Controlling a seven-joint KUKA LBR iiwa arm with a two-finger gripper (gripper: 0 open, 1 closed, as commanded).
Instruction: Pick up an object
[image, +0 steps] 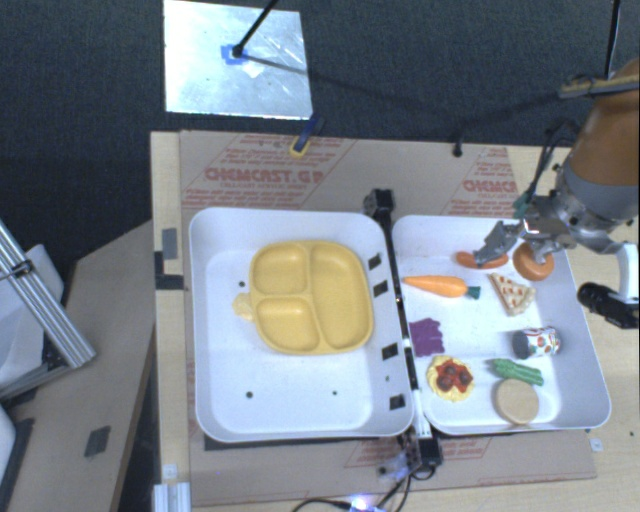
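Observation:
My gripper (515, 243) hangs over the far part of the right bin (590, 400), open, with nothing between its fingers. One finger (495, 241) stands just above a small red-orange piece (474, 261). The other side is over an orange round piece (533, 266). A carrot (438, 286) lies to the left of these, and a pizza slice (513, 294) lies just in front of the gripper.
The right bin also holds a purple piece (426, 336), a small can (538, 343), a green pickle (516, 371), a round biscuit (517, 401) and a yellow disc with red topping (451, 378). A yellow divided plate (305, 297) lies in the left bin (220, 400).

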